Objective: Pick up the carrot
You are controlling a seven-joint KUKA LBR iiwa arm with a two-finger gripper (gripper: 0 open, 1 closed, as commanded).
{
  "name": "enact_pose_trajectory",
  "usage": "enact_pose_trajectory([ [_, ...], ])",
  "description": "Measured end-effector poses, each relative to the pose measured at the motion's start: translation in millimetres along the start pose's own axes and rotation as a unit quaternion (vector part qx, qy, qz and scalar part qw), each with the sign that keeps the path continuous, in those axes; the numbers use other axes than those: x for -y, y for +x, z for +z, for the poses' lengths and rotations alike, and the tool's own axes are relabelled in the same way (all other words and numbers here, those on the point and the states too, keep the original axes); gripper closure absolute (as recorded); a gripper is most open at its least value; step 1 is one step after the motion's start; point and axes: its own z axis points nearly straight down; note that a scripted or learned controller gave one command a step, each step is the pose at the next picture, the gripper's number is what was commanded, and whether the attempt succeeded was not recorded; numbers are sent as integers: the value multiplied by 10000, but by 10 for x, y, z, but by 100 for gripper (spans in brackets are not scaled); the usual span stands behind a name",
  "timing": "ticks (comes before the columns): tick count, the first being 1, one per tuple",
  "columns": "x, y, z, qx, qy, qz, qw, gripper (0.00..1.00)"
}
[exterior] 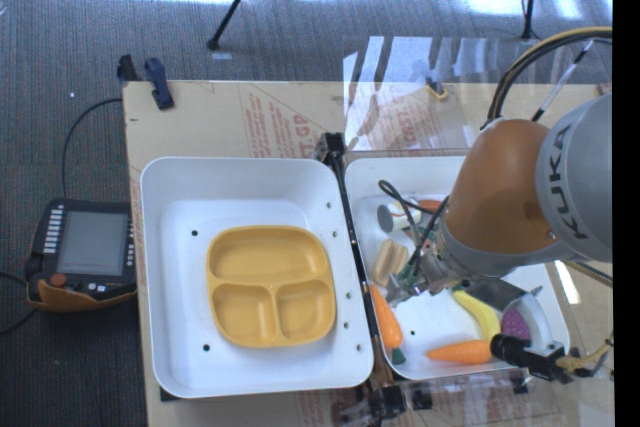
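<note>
Claw: metal two-finger gripper of the grey arm with orange band, low over the right shallow white bin, near that bin's left wall. The arm's bulk covers most of it; whether it is open or closed, or holds anything, cannot be told.

Carrots, two:
- orange toy carrot with green tip, lying along the right bin's left wall, just below the claw, green end toward the front.
- second orange toy carrot, lying crosswise near the front wall, apart from the claw.

Other contents, right bin: yellow toy banana; purple round item, partly hidden; tan ridged piece, beside the claw.

Left shallow white bin: one yellow three-compartment plastic tray, centred.
</note>
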Motion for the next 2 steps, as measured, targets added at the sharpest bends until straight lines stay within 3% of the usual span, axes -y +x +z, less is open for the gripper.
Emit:
enact_pose_trajectory([
  [1, 0, -5, -3, 2, -4, 15, 10000, 0],
  [2, 0, -5, -3, 2, -4, 15, 10000, 0],
])
